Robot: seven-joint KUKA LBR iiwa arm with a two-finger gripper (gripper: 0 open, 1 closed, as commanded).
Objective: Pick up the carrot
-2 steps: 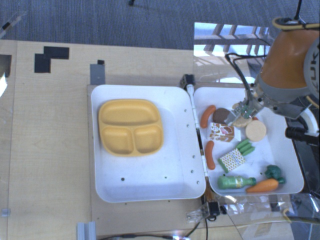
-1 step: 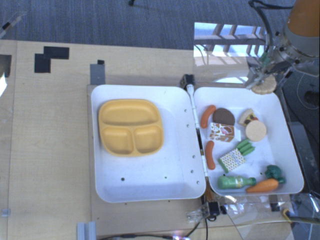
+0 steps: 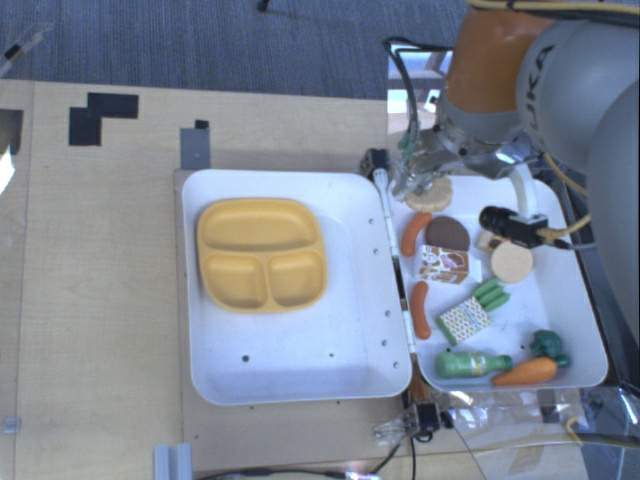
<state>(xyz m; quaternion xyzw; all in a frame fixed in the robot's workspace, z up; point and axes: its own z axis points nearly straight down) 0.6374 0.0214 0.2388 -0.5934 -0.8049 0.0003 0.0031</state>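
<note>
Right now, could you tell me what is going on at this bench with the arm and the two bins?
The grey arm reaches in from the right, and its gripper sits low over the far left corner of the right bin, among toy foods. It is meant to pick up the carrot, which lies untouched at the near edge of that bin, beside a green bottle and well away from the gripper. The left bin holds a yellow divided tray.

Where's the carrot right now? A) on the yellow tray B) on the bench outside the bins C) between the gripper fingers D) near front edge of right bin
D: the carrot lies at the front of the right bin, beside the green bottle, far from the gripper.
</note>
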